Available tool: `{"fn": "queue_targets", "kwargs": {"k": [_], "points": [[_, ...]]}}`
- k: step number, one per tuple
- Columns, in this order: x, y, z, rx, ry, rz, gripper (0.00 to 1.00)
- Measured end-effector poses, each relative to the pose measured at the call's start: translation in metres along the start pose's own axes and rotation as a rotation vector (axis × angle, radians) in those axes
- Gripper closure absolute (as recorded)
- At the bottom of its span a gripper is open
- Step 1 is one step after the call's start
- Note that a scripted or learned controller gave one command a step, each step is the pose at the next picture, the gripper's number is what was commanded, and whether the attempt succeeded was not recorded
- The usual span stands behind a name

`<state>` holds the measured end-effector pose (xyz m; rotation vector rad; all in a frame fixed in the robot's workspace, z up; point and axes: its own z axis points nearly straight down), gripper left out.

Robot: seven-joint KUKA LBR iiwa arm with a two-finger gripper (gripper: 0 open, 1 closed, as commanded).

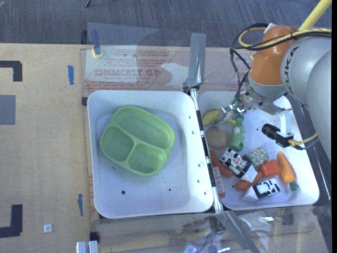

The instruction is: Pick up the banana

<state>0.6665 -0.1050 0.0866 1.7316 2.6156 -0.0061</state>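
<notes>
The yellow banana (210, 117) lies in the right bin (308, 191), at its far left corner against the dividing wall. My gripper (230, 112) hangs low just to the banana's right, under the orange-banded wrist, close to the banana's end. Nothing can be made out as held in it. A green bottle (238, 134) stands right below the gripper.
Beside the banana sit a brown round fruit (216, 138), a black-and-white cow-patterned item (234, 161), a green can (258, 155), a carrot (286, 167), a red piece (269, 168) and a black-and-white box (266, 188). The left bin (105, 196) holds a green divided plate (137, 139).
</notes>
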Motion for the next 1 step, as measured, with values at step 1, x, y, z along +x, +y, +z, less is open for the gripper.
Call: {"fn": "queue_targets", "kwargs": {"k": [1], "points": [[0.0005, 0.0009, -0.0102, -0.002, 0.002, -0.001, 1.0]]}}
